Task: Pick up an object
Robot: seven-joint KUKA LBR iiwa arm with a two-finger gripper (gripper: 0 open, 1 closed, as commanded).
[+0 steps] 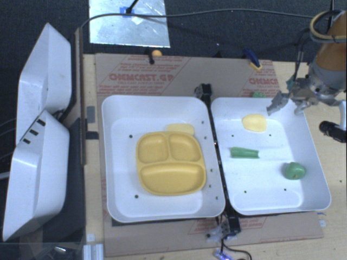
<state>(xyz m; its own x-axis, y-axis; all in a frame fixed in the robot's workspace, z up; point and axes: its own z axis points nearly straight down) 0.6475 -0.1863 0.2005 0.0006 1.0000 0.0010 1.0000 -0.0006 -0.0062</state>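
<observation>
The right bin (312, 145) holds three items: a pale yellow rounded piece (254, 123) near its back, a green pod-shaped piece (244, 153) in the middle, and a green apple-like lump (294, 170) toward the right. My gripper (288, 105) hangs over the bin's back right edge, its two fingers spread apart with nothing between them. It is to the right of and a little behind the yellow piece.
The left bin (119, 161) carries a yellow three-compartment tray (170, 163) and a pale yellow flat piece (180, 128) behind it. White housings (40, 134) stand at the far left. Cables and a foil sheet (129, 14) lie behind the bins.
</observation>
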